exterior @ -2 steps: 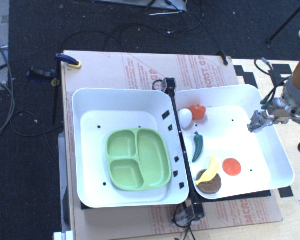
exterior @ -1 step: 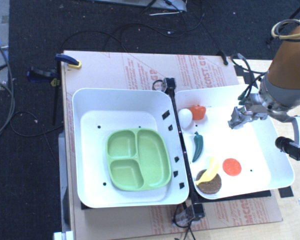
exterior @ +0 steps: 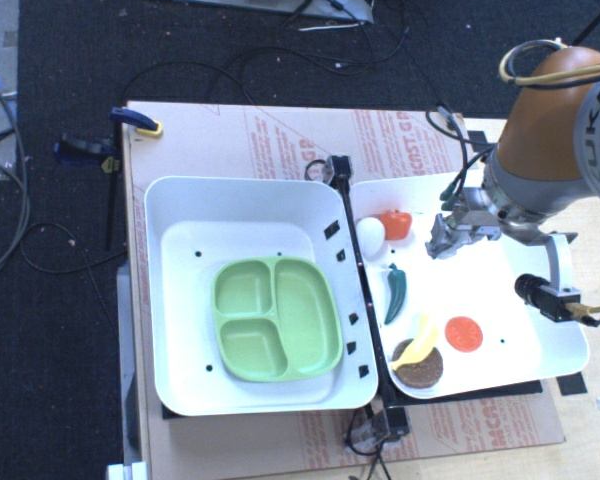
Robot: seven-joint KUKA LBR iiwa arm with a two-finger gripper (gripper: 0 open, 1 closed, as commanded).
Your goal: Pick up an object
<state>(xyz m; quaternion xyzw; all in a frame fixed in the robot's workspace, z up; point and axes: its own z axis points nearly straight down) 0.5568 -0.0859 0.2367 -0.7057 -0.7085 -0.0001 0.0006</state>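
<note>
My gripper (exterior: 442, 245) hangs over the upper middle of the right bin (exterior: 540, 343), just right of a red-orange object (exterior: 397, 225) and a white egg-shaped object (exterior: 370, 234). A dark green pepper (exterior: 395, 292) lies by the bin's left wall. Toward the front sit a red disc (exterior: 464, 334), a yellow banana-like piece (exterior: 422, 337) and a brown round object (exterior: 420, 368). Nothing shows between the fingers.
The left bin (exterior: 180, 268) holds a green divided plate (exterior: 277, 318). A black divider runs between the bins. A black cylindrical part (exterior: 540, 296) of the arm sticks out over the right bin's right side. Cables and a blue clamp (exterior: 135, 121) lie at the bench's back left.
</note>
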